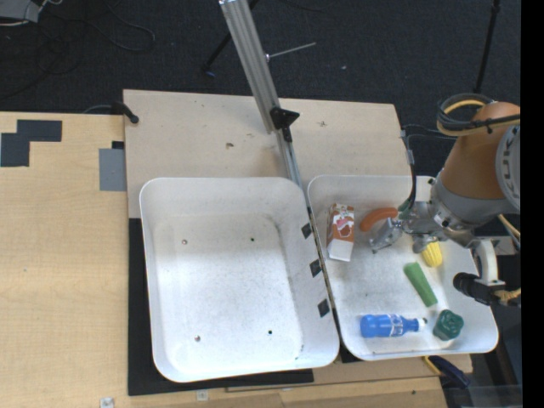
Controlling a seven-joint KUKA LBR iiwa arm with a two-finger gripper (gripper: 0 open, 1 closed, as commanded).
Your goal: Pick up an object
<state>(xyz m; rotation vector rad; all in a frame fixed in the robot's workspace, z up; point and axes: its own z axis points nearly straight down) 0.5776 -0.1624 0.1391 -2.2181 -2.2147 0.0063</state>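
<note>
Lying nearest in the right bin (484,340) are a blue bottle (387,325) and a dark green object (448,324); beyond them a green stick (420,283), a yellow piece (433,254) and a red-and-white carton (342,231) (label unreadable). The gripper (384,235) is hovering by an orange object (376,218); its jaw state I cannot tell. Farthest, the bench (204,134) is meeting dark carpet (127,32).

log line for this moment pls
end effector over right bin | beside orange object | nothing seen held | pick not done

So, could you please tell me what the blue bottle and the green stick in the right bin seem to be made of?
Blue bottle: probably plastic, going by its saturated blue body and white cap. Green stick: likely matte plastic or foam, uniformly coloured with no shine; too small to settle.
</note>
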